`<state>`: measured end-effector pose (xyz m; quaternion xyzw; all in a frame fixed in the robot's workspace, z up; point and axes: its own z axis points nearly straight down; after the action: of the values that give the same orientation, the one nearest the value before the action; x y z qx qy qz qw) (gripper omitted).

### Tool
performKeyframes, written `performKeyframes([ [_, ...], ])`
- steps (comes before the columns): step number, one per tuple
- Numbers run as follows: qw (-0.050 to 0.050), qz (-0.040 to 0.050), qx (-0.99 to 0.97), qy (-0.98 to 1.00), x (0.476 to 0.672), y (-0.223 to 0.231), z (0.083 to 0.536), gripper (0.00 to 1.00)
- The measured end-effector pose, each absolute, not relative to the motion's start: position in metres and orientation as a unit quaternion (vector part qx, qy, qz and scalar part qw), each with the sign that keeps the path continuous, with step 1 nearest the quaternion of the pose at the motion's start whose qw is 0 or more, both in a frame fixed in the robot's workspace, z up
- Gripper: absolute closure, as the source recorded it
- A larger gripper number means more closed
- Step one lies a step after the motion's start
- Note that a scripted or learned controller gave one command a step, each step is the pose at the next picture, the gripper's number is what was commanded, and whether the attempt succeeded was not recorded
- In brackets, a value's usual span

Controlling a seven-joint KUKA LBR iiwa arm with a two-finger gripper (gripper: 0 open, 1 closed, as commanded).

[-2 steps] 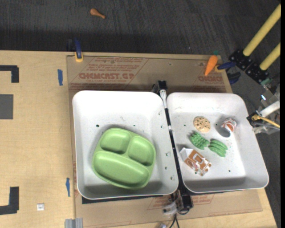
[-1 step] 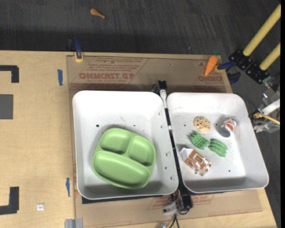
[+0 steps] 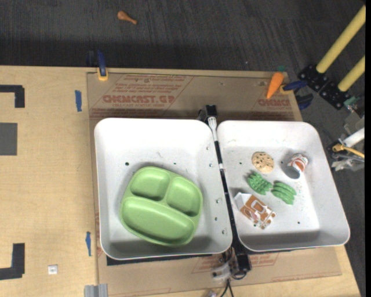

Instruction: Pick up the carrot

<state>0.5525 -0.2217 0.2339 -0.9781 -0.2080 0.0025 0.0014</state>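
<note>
The carrot (image 3: 273, 87) lies on the table (image 3: 46, 174) just beyond the far edge of the right bin (image 3: 324, 232), outside both bins and well apart from the cookie (image 3: 262, 162) inside it, while the gripper's state cannot be told.

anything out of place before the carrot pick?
Yes. The carrot lies outside both bins, on the cardboard behind the right bin near its back rim. The green divided plate sits tilted in the left bin. A small orange item lies on the dark floor beyond the bench.
</note>
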Motion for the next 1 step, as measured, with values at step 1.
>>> performKeyframes([
  [1, 0.001, 0.0028, -0.978, -0.209, 0.5529, -0.2215, 0.2437, 1.00],
])
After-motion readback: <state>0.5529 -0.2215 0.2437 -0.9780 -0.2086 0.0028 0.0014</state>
